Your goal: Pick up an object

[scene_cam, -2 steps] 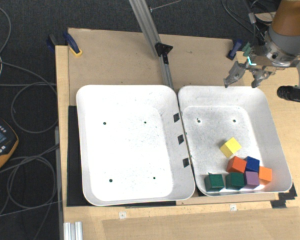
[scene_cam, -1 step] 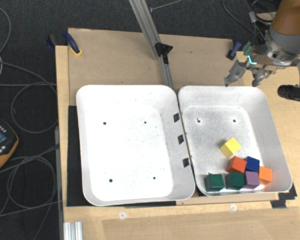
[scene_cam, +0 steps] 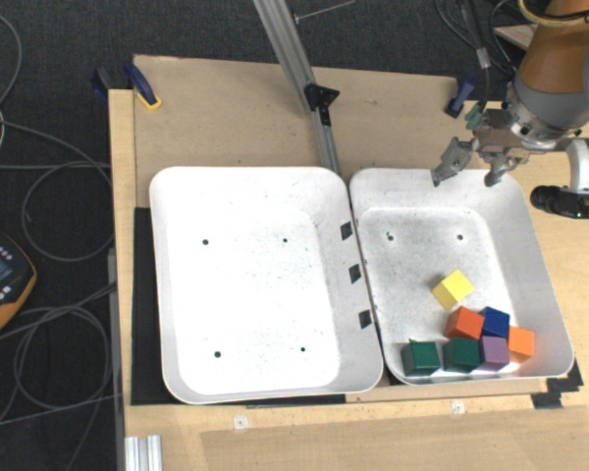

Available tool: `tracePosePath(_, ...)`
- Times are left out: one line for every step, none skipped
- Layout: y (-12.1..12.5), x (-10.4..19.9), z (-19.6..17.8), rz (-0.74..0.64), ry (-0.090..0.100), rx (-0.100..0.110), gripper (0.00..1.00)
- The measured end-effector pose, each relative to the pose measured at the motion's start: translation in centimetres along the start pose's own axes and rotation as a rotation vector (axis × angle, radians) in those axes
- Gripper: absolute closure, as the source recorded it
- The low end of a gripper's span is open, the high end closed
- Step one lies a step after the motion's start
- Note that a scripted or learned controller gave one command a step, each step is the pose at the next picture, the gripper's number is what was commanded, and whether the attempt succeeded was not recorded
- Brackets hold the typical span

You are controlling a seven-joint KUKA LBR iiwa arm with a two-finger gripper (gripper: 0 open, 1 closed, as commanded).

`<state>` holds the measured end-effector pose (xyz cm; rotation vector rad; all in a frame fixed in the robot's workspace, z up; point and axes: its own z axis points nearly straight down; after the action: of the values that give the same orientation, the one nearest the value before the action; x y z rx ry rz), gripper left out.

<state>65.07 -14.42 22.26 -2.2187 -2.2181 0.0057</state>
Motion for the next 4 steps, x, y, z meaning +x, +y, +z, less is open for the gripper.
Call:
tracePosePath(0.6,-0.8,5.2,0.0,0.0,0.001,0.0)
tracePosePath(0.2,0.2,10.2,-0.001,0.001,0.001,0.0)
tracePosePath(0.5,0.2,8.6,-0.001,0.001,-0.008,1.0)
tracePosePath(1.1,0.1,4.0,-0.002,-0.002,-0.013,1.0)
